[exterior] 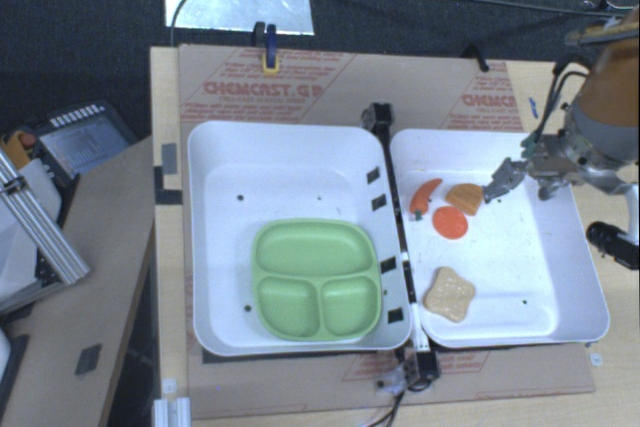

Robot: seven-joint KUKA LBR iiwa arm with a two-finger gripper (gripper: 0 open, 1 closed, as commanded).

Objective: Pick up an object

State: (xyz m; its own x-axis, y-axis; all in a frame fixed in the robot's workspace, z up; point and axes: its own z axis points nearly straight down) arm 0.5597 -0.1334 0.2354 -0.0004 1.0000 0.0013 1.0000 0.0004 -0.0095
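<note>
In the right bin [560, 315], near its upper left, lay the tan toy piece [465, 197], just beside the claw [500, 185]; we judged it light, stiff plastic and somewhat slick, best pinched across its short width. Its long axis ran roughly left to right. Just beside it were a red pepper-like piece [425, 195], angled up to the right, and a red disc [450, 224]; a pale toast piece [449, 295] lay nearer us. Whether the claw stood apart or together, we could not tell.

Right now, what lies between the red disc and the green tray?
In the camera view, between the red disc and the green tray run the two bins' meeting walls, with black clips.
</note>
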